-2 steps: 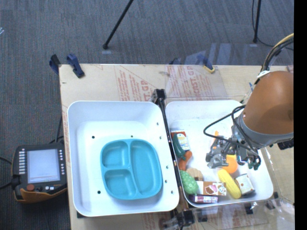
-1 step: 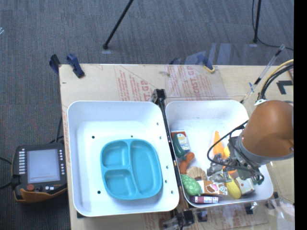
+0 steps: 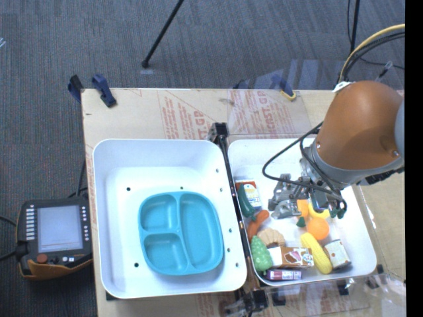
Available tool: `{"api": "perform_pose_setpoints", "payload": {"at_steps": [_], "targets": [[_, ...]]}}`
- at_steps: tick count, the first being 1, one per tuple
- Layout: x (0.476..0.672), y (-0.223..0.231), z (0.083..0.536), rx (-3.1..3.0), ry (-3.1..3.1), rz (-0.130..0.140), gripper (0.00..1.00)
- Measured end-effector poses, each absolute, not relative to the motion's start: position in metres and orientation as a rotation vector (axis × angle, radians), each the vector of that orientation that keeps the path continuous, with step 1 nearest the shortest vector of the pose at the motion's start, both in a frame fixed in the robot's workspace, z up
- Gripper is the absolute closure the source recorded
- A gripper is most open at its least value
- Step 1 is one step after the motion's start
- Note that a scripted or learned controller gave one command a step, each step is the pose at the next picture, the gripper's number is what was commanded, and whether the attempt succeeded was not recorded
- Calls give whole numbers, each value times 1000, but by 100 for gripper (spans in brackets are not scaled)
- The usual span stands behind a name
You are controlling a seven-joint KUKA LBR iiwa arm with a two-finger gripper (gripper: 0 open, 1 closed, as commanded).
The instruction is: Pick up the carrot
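1. Orange and slim, the carrot (image 3: 259, 218) lies in the right bin (image 3: 365, 233), at about nine o'clock of that bin's pile of toy food, slanting from a dark green piece (image 3: 244, 203) down toward a tan, bread-like piece (image 3: 271, 236). It rests among the other items; nothing is lifting it.

2. Progress, judged from this camera view: the pick is not yet done. The carrot is on the bin floor and apart from the gripper (image 3: 285, 202). Approach, grasp and lift all appear to remain.

3. Arm pose: the grey arm with its orange band (image 3: 360, 127) reaches in from three o'clock and hangs over the right bin's upper middle. The gripper points downward, just to the three o'clock side of the carrot, near it but not over it.

4. Fingers: the metal parts are cluttered and overlapped by cables; whether they stand open or closed cannot be told. Nothing is seen between them.

5. Neighbours: an orange fruit (image 3: 318, 228) and a yellow banana-like piece (image 3: 316, 253) lie at five o'clock of the gripper. Both could be confused with the target by colour.

6. The left bin (image 3: 119, 170) holds a blue divided plate (image 3: 180, 233); it is well apart from the work.
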State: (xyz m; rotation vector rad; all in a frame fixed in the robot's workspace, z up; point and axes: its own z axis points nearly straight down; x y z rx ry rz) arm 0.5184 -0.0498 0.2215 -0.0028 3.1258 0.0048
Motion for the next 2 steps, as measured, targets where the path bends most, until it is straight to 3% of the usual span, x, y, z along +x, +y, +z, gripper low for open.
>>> {"api": "perform_pose_setpoints", "payload": {"at_steps": [1, 2], "targets": [[479, -92, 114, -535, 3101, 5, 100], [498, -55, 225, -299, 3116, 1, 100]]}}
